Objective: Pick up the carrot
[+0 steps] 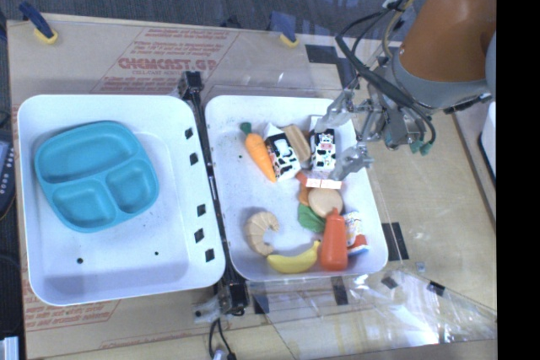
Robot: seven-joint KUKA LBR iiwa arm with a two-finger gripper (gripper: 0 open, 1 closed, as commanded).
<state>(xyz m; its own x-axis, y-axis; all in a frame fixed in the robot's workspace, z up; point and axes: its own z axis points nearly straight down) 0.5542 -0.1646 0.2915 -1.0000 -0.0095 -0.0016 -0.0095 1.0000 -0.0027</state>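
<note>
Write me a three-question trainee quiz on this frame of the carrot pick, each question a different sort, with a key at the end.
1. True or false: the carrot lies in the right bin.
2. Multiple choice: what sits in the left bin? A) a blue divided plate B) a banana C) a croissant
3. Fill in: along the right bin's near edge, the yellow item next to the red bottle is a ______.

Key
1. True. It lies near the bin's far left, green top pointing away, with nothing gripping it; the gripper hovers over the bin's far right side.
2. A
3. banana
</note>
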